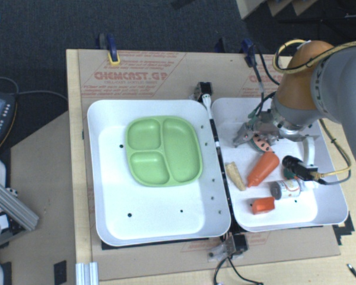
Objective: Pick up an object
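Arm: smooth grey rounded casing. Orange band above the wrist, glossy. Yellow cable loops beside the band; thin black wires run down to the dark metal gripper.

My gripper sits low in the right bin, hemmed by the carrot just near of it; the tan piece and small orange block crowd the near-left floor, while the far-left corner lies open
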`<state>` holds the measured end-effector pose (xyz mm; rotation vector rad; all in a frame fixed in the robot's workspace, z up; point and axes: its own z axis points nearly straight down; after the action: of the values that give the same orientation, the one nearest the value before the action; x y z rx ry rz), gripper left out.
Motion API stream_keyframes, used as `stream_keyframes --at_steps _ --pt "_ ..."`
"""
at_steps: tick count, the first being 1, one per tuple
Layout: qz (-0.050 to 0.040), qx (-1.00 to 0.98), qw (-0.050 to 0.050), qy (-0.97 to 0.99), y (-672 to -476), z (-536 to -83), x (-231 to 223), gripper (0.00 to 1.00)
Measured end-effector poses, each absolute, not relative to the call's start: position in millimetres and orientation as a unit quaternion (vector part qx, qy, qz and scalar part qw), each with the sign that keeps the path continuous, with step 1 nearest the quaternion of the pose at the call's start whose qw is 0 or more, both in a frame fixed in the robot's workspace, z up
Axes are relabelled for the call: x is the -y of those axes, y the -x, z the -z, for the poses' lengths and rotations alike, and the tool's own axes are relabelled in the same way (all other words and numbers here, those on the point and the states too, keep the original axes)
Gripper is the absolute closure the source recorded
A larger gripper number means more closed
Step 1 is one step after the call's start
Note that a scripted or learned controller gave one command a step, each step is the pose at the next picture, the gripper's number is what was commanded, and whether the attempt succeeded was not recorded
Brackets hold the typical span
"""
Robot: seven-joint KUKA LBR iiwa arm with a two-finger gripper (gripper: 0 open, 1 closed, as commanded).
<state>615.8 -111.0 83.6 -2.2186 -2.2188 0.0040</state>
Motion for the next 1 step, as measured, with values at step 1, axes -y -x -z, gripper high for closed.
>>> stream_keyframes --at_steps 1 --pt "0.0001 0.707 0.0 0.707 -616.8 -95.6 111.2 1.0"
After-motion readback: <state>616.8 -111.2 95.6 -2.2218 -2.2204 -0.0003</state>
